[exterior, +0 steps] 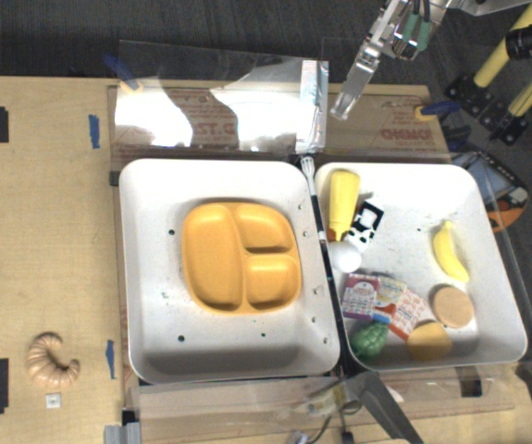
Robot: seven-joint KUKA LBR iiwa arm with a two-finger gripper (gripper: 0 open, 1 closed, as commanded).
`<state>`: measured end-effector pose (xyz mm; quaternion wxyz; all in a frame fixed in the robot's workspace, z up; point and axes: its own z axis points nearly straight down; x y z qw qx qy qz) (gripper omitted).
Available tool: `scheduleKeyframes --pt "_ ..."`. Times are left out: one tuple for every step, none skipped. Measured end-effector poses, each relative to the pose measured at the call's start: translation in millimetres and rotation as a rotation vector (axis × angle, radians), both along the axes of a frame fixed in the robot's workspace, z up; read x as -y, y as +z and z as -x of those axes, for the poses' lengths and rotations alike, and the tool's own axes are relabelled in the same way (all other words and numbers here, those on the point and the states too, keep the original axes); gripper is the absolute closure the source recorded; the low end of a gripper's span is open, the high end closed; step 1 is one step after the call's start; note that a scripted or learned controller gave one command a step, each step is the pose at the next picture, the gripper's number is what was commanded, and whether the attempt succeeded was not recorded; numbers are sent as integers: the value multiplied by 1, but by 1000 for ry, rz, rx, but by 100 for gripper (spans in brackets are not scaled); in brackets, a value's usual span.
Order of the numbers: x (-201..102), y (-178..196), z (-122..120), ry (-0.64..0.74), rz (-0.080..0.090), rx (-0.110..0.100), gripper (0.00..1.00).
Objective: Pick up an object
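Observation:
The right bin (488, 211) holds several objects. A yellow bottle (342, 202) lies by its left wall, with a black-and-white piece (365, 227) and a white ball (344, 255) beside it. A banana (449, 251) lies toward the right. At the front are a colourful packet (372, 296), a green item (369, 339), a round tan disc (452, 305) and a yellow-orange lump (427, 340). My gripper (344, 107) hangs above the bench behind the bins, slanted down to the left and well apart from every object. Nothing shows in it.
The left bin (145, 202) holds a yellow divided plate (242, 252). A shiny clear sheet (219, 109) stands behind that bin. A curled tan toy (51, 359) lies on the bench at the front left. Yellow-handled tools (515, 54) lie at the back right.

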<state>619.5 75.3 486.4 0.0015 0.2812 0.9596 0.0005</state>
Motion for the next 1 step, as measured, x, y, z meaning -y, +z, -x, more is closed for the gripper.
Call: scheduleKeyframes --pt "-2 -308 -32 -189 1 -14 0"
